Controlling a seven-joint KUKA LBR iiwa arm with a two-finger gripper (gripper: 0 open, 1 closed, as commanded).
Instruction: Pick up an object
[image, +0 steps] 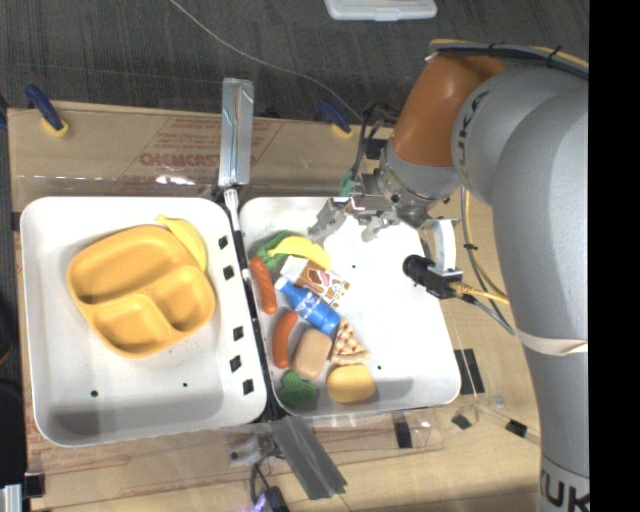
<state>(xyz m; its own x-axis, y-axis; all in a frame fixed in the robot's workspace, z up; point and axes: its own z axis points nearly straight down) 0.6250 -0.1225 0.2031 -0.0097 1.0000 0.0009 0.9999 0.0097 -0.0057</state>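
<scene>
Over the right bin (420, 345), seen from the fixed overhead camera, the gripper (350, 215) hangs near the far rim with its fingers spread apart and nothing between them, apparently poised for a descent. Candidate objects lie heaped along this bin's left wall: a banana (296, 245), a blue bottle (310, 308), sausages and a pizza slice (349, 343). A yellow divided plate (140, 290) occupies the left bin (60, 400), well apart from the gripper.
</scene>
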